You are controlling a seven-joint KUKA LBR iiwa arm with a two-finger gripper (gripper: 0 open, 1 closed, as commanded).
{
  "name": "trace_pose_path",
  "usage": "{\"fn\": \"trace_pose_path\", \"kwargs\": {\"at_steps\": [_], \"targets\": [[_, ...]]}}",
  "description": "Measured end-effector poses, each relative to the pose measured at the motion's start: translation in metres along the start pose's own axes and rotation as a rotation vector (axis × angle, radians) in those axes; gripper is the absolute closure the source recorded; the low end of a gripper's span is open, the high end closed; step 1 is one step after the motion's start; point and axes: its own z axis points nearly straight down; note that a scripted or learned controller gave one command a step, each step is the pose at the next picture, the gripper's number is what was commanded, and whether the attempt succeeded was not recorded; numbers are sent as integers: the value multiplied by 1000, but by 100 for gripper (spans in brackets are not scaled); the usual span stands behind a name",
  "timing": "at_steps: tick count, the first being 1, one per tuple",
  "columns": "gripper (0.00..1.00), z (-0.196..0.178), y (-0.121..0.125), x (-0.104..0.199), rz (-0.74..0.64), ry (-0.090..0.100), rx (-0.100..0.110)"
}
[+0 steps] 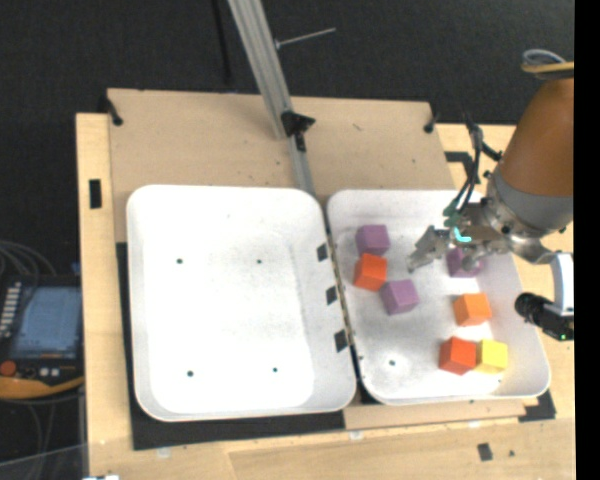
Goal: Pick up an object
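Note:
The right white bin (420,393) holds several small blocks. On its left side lie a purple block (372,238), an orange block (370,271) and another purple block (400,295). Lower right are an orange block (471,309), a red-orange block (459,354) and a yellow block (493,355) touching it. My gripper (446,252) hangs low over the bin's upper right part, open. One finger (423,255) juts out to the left. A third purple block (465,261) sits right under the gripper, partly hidden by it; I cannot tell whether it lies between the fingers.
The left white bin (150,268) adjoins the right one along a shared divider (335,288). A slanted metal rail (265,58) runs from the top down to the bins' back edge. A pendant device (40,328) lies off the bench at left.

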Motion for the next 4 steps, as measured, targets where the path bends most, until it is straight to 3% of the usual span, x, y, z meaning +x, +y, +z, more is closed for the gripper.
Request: {"fn": "trace_pose_path", "kwargs": {"at_steps": [2,3,4], "targets": [[0,109,8,-13,3,-1,7],[0,156,9,-15,2,-4,-1],[100,143,10,-15,10,-2,-6]]}}
